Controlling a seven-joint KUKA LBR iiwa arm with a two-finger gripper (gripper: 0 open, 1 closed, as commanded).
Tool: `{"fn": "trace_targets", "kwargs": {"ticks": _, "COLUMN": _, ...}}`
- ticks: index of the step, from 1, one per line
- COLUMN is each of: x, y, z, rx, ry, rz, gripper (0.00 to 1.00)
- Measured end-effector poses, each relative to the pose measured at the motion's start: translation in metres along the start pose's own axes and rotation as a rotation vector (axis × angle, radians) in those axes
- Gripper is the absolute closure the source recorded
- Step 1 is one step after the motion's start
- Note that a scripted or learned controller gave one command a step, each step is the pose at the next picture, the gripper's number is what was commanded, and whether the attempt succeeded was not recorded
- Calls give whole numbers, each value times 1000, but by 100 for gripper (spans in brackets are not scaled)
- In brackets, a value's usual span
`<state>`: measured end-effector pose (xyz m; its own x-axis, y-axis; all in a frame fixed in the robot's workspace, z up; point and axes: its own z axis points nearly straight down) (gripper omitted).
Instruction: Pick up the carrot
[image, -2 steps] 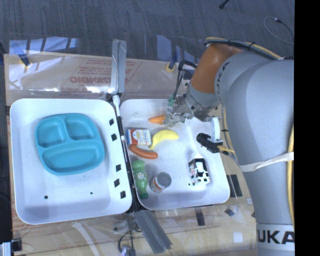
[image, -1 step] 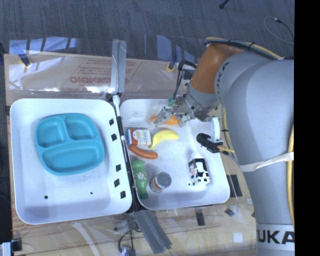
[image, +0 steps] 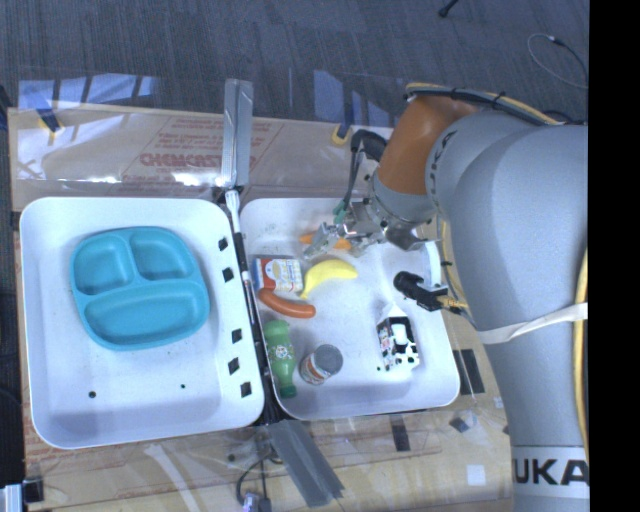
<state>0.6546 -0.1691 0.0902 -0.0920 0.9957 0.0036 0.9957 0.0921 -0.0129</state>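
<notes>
Arm (image: 520, 230) comes in from the right side of view, big grey link filling that side top to bottom. Orange band (image: 415, 150) sits above the wrist, near upper middle. Wrist bends down & to the left from there. Hand (image: 338, 236) points down-left, low over the right bin's upper area. Fingers are small & cluttered in the pic, can't tell if spread or closed. Black cable runs along the wrist's left side
</notes>
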Motion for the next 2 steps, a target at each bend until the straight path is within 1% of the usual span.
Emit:
{"fn": "trace_targets", "kwargs": {"ticks": 1, "x": 2, "y": 1, "z": -1, "rx": -4, "ry": 0, "rz": -7, "gripper": 0}}
{"fn": "trace_targets", "kwargs": {"ticks": 2, "x": -38, "y": -1, "z": -2, "rx": -12, "ry": -3, "rz": 102, "gripper": 0}}
